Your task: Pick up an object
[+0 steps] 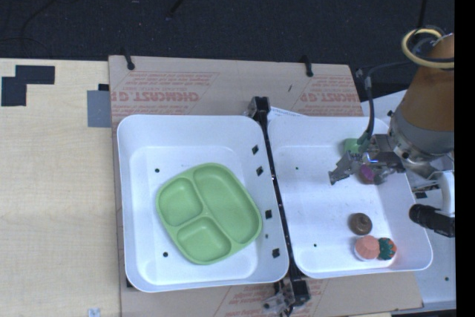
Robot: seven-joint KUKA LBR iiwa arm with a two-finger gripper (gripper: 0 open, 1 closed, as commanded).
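In the camera view, the arm reaches in from the right edge, its claw low over the right bin. How far the claw is open cannot be told. A purple object sits at the claw. A brown disc and a pink-and-green toy lie at lower right. The left bin holds a green divided plate.

An orange band was seen above a grey wrist, with a black cable looped alongside.
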